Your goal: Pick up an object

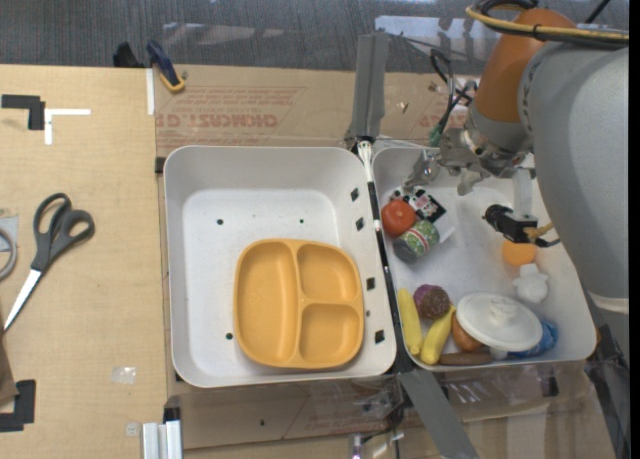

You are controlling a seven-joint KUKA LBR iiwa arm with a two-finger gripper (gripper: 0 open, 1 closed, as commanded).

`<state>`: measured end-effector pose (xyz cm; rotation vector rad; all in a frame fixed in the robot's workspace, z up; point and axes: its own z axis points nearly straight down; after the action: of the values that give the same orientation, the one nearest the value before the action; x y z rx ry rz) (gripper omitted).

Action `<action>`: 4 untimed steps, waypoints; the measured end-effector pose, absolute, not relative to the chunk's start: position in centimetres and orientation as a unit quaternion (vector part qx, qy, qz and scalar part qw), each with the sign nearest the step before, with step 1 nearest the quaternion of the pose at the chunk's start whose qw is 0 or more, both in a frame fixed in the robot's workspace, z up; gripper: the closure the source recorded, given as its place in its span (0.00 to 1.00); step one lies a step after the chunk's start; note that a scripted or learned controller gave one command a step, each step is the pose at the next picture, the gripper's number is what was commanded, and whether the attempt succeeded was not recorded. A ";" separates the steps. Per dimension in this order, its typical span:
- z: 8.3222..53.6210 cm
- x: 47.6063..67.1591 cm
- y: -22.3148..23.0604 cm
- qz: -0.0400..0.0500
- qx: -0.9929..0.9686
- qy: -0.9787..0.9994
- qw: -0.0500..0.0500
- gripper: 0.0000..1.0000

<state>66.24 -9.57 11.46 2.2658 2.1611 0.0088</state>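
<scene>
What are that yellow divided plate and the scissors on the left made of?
The yellow divided plate looks like moulded plastic: even colour, soft sheen, rounded compartments. The scissors seem to have dark plastic handles and thin metal blades, though the blades are too small to judge.

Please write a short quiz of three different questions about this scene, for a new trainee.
1. True or false: the yellow divided plate lies in the left bin.
2. Which lies nearest the red tomato? A) the scissors B) the green ball C) the white lid
3. Fill in: the banana lies in the ____ bin.

Key: 1 true; 2 B; 3 right
</scene>
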 end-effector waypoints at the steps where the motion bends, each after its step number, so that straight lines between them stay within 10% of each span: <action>1: 10.9 61.0 -9.8 0.011 0.723 0.690 0.012 0.00; 3: 10.7 51.9 -13.7 0.015 0.781 0.624 0.013 0.00; 4: 10.5 54.9 -10.6 0.009 0.830 0.557 0.011 0.00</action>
<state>54.90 -10.63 10.54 2.5908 1.7389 0.0291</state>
